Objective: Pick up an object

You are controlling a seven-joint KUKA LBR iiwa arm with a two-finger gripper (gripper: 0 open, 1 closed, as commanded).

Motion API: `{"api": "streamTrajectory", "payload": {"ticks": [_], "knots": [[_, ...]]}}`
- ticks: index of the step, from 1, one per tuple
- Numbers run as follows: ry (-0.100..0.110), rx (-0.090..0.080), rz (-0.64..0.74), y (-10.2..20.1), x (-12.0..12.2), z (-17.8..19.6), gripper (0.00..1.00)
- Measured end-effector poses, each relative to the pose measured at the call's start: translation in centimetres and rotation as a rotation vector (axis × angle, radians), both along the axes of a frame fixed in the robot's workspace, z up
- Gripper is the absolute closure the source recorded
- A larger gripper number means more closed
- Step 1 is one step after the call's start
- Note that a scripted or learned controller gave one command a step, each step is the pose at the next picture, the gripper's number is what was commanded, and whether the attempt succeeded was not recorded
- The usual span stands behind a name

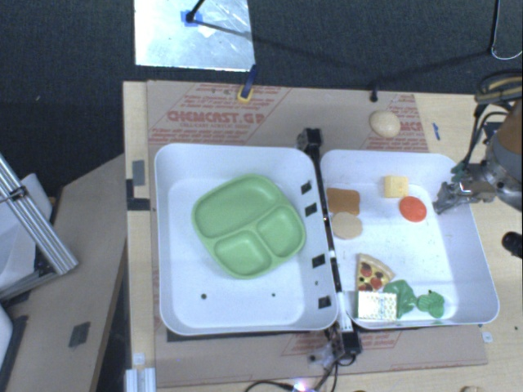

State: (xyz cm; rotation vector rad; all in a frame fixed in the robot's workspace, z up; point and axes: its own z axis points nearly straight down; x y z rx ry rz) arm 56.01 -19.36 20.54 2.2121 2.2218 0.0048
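Note:
The right bin (458,260) holds several toy foods. A yellow cheese cube (396,186) and an orange-red tomato slice (413,209) lie toward its back right. A brown bread slice (343,200) and a pale round cookie (347,225) lie by the left wall. Near the front sit a pizza slice (372,272), a white-green cracker (377,305) and green lettuce (418,300). My gripper (452,196) hangs over the bin's right rim, just right of the tomato slice, with nothing seen in it.
A green divided plate (247,227) lies in the left bin (176,186). A beige ball (385,123) rests on the bench behind the right bin. A yellow clip (245,95) and a silver sheet (194,23) are at the back.

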Motion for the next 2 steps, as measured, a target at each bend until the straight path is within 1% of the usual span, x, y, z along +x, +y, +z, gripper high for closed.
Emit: {"api": "streamTrajectory", "payload": {"ticks": [1,2], "knots": [[0.002,0.001,0.000,0.0,0.1,2.0,1.00],[0.002,0.004,0.006,5.5,2.8,1.6,1.00]]}}
